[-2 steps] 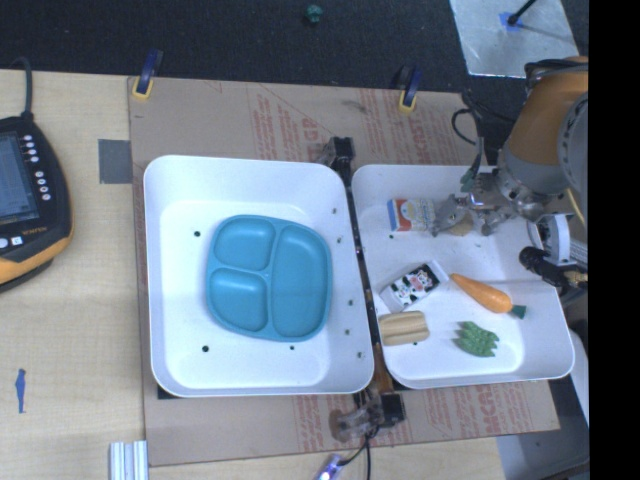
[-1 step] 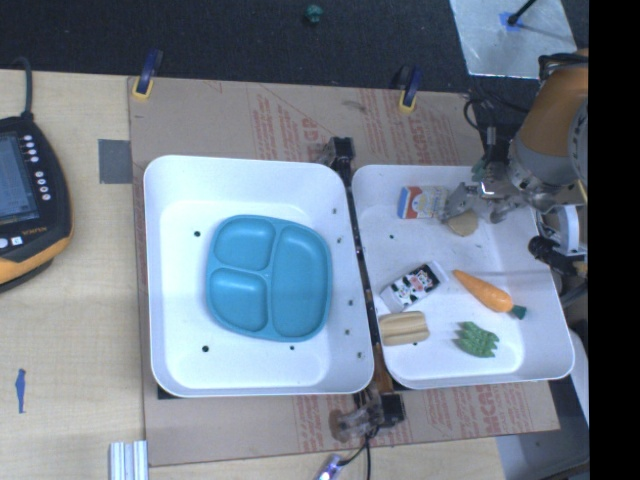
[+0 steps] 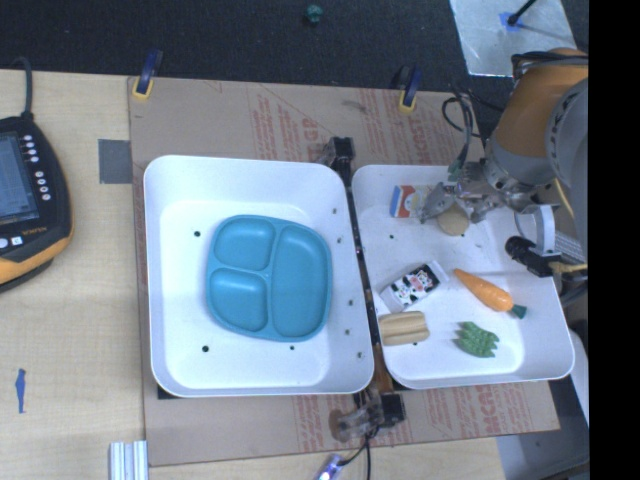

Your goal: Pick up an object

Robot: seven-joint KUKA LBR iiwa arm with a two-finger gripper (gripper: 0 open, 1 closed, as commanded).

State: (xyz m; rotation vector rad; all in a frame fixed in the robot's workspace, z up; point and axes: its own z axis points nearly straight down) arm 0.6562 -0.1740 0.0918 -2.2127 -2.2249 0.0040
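Faded red print on the cardboard (image 3: 300,118) is unreadable; the gripper's (image 3: 452,208) state cannot be told.

Two white bins (image 3: 160,268) sit on brown card with red print (image 3: 250,118), one holding a blue plate (image 3: 268,276), the other an orange carrot (image 3: 486,292), a green leaf toy (image 3: 477,340), a tan block (image 3: 403,328), a black-and-white card (image 3: 414,285) and a red, white and blue pack (image 3: 402,202)
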